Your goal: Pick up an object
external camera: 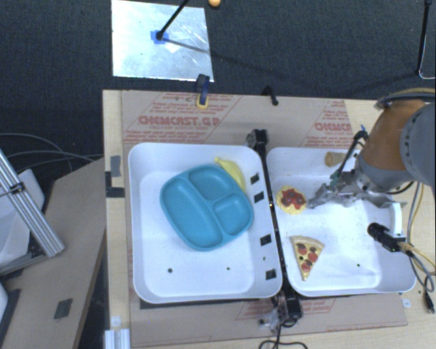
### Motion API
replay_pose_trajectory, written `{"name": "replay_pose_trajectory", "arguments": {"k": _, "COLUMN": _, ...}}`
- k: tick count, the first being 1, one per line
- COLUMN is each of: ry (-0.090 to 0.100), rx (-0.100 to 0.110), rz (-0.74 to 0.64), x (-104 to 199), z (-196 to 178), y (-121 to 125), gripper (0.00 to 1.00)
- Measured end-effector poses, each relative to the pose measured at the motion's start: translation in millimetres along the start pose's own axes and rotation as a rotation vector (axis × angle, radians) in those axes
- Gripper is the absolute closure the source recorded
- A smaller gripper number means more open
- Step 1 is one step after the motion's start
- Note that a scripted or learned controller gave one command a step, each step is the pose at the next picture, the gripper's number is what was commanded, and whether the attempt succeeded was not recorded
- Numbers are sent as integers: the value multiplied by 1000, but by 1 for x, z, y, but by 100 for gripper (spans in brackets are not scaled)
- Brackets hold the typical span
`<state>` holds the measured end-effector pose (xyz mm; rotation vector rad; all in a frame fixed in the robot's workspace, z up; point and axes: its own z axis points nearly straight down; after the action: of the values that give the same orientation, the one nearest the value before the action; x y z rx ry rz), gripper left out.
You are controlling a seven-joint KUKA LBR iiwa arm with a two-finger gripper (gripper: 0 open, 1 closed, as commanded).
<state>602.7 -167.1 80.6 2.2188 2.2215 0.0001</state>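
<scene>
Tart [292, 200] just left of jaws [317, 200]

Arm [402, 146] cut off by right edge; upper links out of frame. Gripper [317, 200] fingers small and dark, tips blur together near round pizza [292, 200]; contact with it cannot be told. Yellow item [232, 172] mostly hidden behind blue tray [206, 206]; kind unclear. Tan item [334, 159] in right bin [354, 276] partly covered by gripper cables, too small to identify. Orange ball [214, 2] clipped by top edge.
</scene>
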Motion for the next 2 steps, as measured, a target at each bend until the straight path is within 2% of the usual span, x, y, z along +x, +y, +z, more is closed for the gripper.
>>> {"name": "replay_pose_trajectory", "arguments": {"k": 1, "ry": 4, "rx": 6, "rz": 1, "x": 21, "z": -3, "y": -67, "gripper": 0}}
{"name": "replay_pose_trajectory", "arguments": {"k": 2, "ry": 4, "rx": 4, "rz": -4, "x": 70, "z": -4, "y": -106, "gripper": 0}}
